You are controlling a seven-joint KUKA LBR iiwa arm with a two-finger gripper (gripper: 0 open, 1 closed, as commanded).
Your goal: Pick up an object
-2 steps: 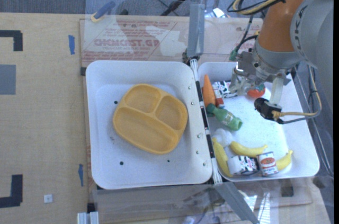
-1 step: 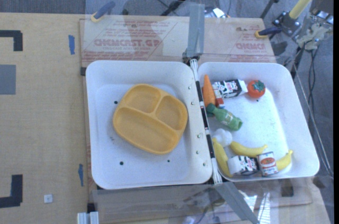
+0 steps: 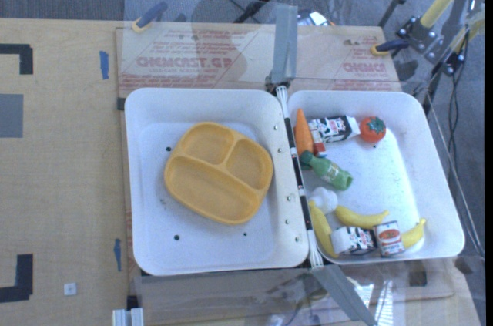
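Note:
The right bin holds several small objects. An orange carrot lies along its left wall, beside a black-and-white carton. A red tomato sits near the back right. A green bottle lies at the middle left, with a white object just below it. At the front are yellow bananas, a second small carton and a red-labelled can.
The left bin carries a yellow divided plate. A grey divider post and clear plastic sheets stand behind the bins. Stand legs and yellow-handled clamps are at the back right.

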